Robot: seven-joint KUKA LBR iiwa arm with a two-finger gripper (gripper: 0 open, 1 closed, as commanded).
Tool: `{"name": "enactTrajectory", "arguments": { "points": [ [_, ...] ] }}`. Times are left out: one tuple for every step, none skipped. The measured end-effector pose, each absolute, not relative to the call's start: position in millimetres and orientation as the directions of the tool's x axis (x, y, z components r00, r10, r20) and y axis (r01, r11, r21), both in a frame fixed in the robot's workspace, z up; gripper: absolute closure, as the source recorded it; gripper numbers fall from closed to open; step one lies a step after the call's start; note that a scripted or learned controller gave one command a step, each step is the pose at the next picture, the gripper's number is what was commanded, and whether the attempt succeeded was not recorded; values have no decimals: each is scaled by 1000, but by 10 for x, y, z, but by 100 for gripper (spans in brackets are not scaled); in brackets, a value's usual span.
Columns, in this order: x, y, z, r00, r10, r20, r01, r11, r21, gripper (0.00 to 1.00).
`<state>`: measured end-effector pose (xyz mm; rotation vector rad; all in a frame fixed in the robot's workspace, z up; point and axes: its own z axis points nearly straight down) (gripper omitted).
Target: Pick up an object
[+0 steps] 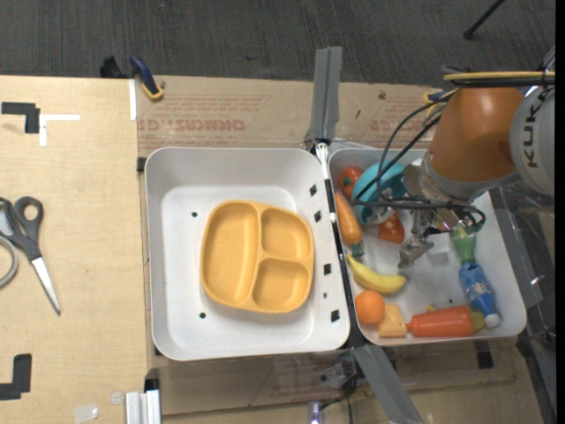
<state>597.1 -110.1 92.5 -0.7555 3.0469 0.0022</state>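
Progress looks early: end effector (415, 253) hangs low beside the banana (378, 277), nothing between its fingers, whose spread I cannot tell; every toy lies in the bin (509, 263).

Dark carpet floor (221, 16), plywood bench (71, 237)

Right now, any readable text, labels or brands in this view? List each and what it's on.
"KU": on the grey arm at the right edge, cut off by the frame.
Red print on the cardboard sheet behind the bins: upside down, too blurred to read.
Label on the blue bottle: too small to read.
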Motion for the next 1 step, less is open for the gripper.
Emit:
{"name": "enactTrajectory", "arguments": {
  "points": [
    [5978,-1095,1018,-883,-469,-4,-469,883,1,100]
  ]
}}
